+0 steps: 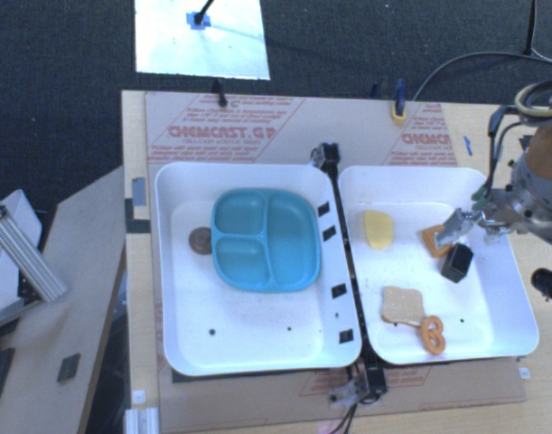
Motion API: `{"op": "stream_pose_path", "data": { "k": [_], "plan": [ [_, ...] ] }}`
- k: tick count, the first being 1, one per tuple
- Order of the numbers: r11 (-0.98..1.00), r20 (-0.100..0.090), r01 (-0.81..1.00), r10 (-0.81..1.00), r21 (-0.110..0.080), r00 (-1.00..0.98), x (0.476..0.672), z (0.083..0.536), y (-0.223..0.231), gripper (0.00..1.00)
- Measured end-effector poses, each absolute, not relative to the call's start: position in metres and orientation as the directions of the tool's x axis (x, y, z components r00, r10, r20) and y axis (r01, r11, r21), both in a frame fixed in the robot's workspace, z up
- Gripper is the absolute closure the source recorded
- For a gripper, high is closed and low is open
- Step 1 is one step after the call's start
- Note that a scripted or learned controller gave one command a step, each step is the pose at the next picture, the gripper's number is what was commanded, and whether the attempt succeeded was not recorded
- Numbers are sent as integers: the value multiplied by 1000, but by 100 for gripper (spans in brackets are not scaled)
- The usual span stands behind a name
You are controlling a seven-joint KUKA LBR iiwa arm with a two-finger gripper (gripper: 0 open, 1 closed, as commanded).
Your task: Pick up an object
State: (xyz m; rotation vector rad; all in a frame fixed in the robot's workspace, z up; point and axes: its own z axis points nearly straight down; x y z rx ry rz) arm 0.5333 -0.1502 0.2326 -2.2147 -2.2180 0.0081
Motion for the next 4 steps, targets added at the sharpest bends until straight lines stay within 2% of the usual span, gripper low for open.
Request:
{"op": "stream_pose_path", "data": {
  "k": [1, 3, 4],
  "plan": [
    [4, -1, 1000, 1000, 1, -4, 536, 237, -150, 0],
    [1, 1, 1000, 1000, -3, -1, 539, 132, -156, 0],
    [-1, -8, 1000, 1000, 17, 1, 544, 104, -160, 0]
  ]
}}
